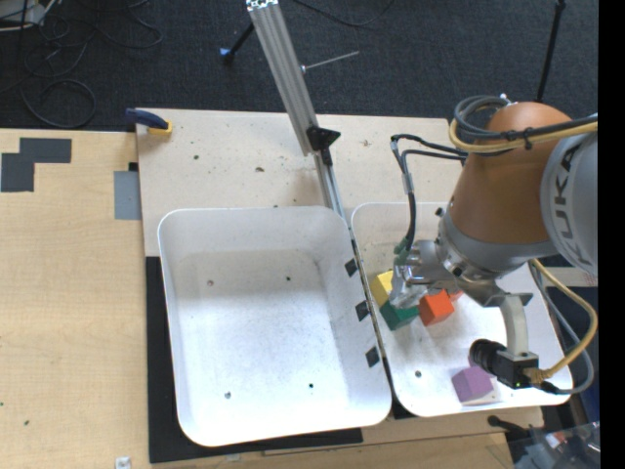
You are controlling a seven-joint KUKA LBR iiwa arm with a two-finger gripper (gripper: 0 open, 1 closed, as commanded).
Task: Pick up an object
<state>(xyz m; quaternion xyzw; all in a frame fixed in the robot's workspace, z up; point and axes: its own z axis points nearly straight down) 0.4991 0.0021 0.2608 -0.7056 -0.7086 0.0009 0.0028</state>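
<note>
The arm's gripper [415, 272] sits low in the right bin [430, 404], above a cluster of 3 blocks. The state of the fingers cannot be determined. The yellow block [382, 283] lies at 9 o'clock of the gripper, the green block [395, 315] at 7 o'clock, the orange block [437, 307] at 5 o'clock. A purple block [473, 384] lies apart, toward 5 o'clock.
</note>
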